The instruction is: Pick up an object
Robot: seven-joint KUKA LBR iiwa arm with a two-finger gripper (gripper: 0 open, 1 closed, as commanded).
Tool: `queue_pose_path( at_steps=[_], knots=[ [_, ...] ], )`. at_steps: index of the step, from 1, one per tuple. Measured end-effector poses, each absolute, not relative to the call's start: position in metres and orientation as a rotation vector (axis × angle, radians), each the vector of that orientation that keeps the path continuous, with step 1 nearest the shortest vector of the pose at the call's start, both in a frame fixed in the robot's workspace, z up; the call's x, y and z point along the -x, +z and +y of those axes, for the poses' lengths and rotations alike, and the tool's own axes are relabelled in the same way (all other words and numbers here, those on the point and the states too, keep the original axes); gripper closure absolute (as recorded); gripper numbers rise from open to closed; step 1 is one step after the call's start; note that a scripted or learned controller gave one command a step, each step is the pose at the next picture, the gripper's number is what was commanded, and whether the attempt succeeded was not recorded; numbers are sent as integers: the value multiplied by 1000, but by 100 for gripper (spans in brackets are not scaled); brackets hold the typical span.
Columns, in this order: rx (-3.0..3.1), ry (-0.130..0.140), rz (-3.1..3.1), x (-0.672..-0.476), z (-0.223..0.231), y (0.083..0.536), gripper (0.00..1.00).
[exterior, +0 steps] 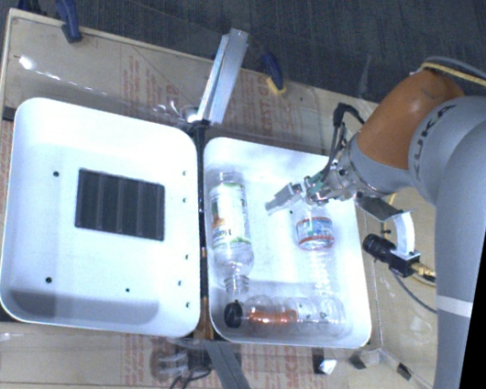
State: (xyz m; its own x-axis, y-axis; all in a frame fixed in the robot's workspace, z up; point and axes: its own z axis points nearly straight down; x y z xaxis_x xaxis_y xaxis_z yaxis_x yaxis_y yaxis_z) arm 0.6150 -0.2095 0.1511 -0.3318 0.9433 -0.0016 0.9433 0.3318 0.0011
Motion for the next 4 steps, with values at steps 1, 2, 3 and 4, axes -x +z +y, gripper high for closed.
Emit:
queue_pose_path(
  at_steps=[1,2,3,4],
  knots=[
    [-1775,-1,2590,-610,-210,180,0],
    [-1734,-1,2618,-613,-209,185,0],
    [-1796,-1,2575,-637,-210,143,0],
    [-1733,-2,2622,-608,-209,178,0]
  ],
)
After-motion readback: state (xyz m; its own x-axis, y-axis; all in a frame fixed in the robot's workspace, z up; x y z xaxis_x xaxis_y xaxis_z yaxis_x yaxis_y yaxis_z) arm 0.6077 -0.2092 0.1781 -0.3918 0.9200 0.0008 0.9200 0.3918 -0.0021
